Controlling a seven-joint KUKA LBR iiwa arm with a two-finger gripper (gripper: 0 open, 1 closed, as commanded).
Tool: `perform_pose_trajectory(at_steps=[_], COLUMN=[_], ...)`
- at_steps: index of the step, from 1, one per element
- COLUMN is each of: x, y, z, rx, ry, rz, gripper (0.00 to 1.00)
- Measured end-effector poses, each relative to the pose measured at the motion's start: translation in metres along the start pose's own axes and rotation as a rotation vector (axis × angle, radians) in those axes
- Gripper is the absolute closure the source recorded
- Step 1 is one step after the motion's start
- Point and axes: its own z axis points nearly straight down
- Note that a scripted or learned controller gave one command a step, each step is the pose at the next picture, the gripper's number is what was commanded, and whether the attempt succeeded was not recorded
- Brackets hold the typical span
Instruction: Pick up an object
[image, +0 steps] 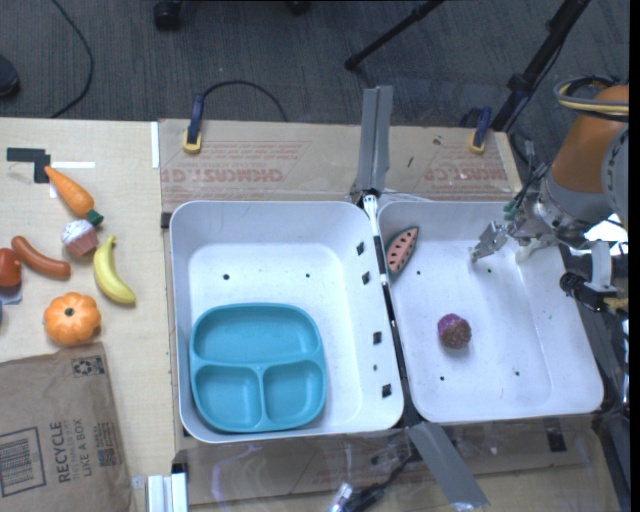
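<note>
Left of the bins: toy carrot (70, 190), cupcake (79, 237), banana (111, 274), sausage (41, 257), pumpkin (72, 319), paper bag (55, 430).

txt: "RECYCLE LIKE A..." | on: brown paper bag (55, 430), bottom-left | rest unreadable

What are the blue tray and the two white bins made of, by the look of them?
The blue tray looks like moulded plastic: one even colour, rounded compartments, a soft sheen. The white bins also look like plastic, or perhaps coated sheet, with smooth walls, rounded corners and a dull gloss; the picture cannot settle which.
</note>
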Motion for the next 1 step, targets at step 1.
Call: perform_pose_trajectory(at_steps=[1], x=[-0.0005], y=[-0.0494], z=[-0.0005], rx=[-0.004], ry=[-0.002], rz=[0.003], gripper=[0.00])
